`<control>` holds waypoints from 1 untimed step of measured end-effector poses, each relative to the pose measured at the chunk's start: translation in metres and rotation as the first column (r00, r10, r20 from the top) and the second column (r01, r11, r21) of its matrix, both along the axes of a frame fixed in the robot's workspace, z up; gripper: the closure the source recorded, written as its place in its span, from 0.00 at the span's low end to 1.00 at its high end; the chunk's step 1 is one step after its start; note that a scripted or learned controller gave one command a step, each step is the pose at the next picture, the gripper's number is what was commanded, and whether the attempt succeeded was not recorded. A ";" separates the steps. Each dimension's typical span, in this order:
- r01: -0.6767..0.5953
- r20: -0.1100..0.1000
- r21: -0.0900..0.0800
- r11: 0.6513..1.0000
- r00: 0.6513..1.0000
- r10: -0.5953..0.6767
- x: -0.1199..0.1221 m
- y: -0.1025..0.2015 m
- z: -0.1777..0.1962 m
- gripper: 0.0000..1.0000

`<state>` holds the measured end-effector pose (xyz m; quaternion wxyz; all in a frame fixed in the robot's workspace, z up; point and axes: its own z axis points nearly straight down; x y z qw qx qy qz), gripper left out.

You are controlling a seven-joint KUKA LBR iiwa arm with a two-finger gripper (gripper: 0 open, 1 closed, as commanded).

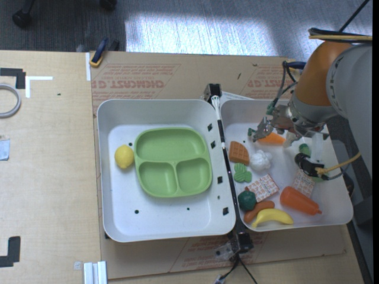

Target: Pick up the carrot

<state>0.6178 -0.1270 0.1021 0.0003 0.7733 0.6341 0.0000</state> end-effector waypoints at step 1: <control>-0.374 0.000 0.000 0.927 0.927 0.374 0.005 -0.009 -0.009 0.00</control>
